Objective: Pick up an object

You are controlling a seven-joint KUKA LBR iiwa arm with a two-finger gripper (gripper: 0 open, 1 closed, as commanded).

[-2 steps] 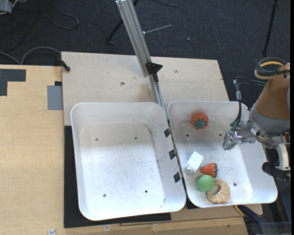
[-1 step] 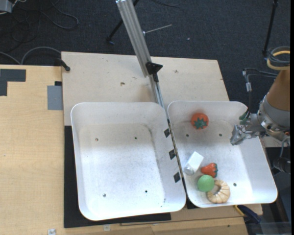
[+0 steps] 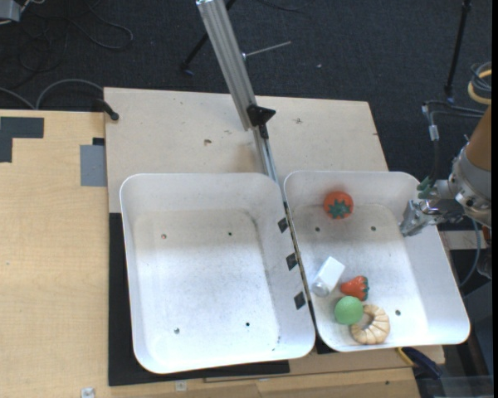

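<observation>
The right bin [image 3: 432,259] holds several small objects. A red tomato-like toy with a green top [image 3: 338,205] lies near its back. A white block [image 3: 327,274], a red pepper-like toy [image 3: 356,287], a green ball [image 3: 347,310] and a tan ridged pastry-like toy [image 3: 371,324] cluster near its front. My gripper [image 3: 414,219] hangs at the bin's right rim, to the right of the tomato toy and well apart from it. Nothing shows between its fingers.
The left bin [image 3: 149,305] sits beside the right one. A slanted aluminium rail [image 3: 232,65] runs from the back down to the divide between the bins. Cables lie on the dark floor behind the bench.
</observation>
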